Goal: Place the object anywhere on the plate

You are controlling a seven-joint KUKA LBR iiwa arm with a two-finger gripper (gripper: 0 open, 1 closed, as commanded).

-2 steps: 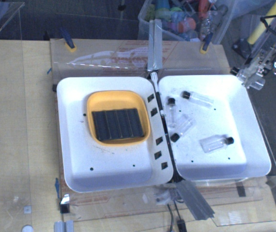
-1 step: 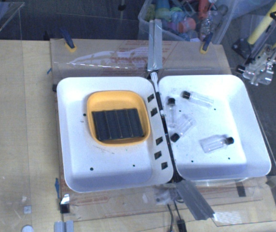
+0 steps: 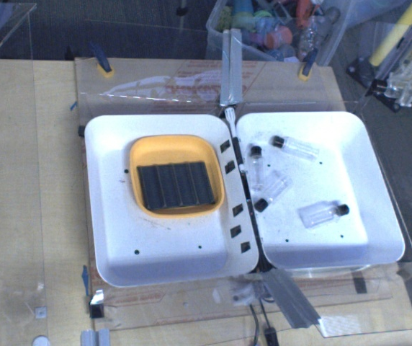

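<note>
Nothing picked yet — the yellow plate (image 3: pixel 176 175) sits in the left bin (image 3: pixel 105 193); next, grasp a vial (image 3: pixel 323 213) near the right bin (image 3: pixel 379 215) front edge — gripper state: cannot tell.

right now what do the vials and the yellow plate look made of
The vials: clear glass or plastic, hard to tell which; the white bin shows through them, and the caps look black. The yellow plate: apparently matte plastic, uniform colour, rounded moulded rim. It holds a dark ribbed block.

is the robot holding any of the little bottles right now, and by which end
Nothing is held. All four clear bottles lie loose in the right bin, e.g. one at and one at. The yellow plate sits in the left bin.
</note>
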